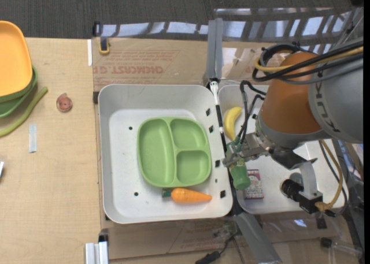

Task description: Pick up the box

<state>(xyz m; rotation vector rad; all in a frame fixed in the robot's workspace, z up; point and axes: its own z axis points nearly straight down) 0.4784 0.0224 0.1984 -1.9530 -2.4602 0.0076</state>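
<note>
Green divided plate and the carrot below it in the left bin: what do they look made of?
The green divided plate looks like moulded plastic: one flat colour, rounded compartment ridges, a soft sheen. The carrot looks like a plastic toy, evenly orange, smooth, with a green stub; rubber or foam can't be ruled out.

The grey arm (341, 92) reaches in from the right, its orange band (289, 92) hanging over the right bin (272, 206). Below the band, the gripper (238, 163) points down at that bin's left wall, with black cables looping around the wrist.
</note>
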